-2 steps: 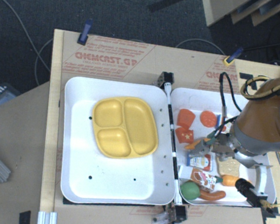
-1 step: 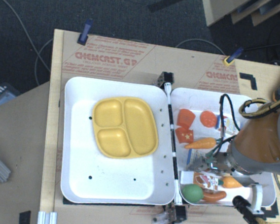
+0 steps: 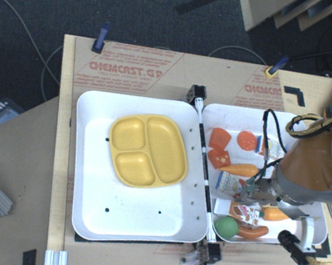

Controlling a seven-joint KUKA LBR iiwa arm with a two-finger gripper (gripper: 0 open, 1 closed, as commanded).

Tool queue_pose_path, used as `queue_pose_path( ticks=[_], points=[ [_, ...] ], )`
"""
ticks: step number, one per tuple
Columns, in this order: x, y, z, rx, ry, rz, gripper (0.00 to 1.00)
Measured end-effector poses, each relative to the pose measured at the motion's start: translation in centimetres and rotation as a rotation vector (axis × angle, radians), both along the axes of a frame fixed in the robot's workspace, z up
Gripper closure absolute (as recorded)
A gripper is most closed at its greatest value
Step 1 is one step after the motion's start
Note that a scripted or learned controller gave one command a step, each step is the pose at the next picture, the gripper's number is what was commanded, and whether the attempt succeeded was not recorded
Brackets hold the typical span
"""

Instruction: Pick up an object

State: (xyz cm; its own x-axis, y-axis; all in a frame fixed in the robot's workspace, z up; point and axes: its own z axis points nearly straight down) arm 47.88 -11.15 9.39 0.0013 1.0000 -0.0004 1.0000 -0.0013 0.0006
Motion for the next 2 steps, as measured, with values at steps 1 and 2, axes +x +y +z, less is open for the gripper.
queue_pose_path(
  ticks=[1,2],
  points=[
    [0.0,0.0,0.0,0.0,0.0,0.0,0.0],
    [7.3,0.6,-0.9,0.001,0.0,0.002,0.0]
  ],
)
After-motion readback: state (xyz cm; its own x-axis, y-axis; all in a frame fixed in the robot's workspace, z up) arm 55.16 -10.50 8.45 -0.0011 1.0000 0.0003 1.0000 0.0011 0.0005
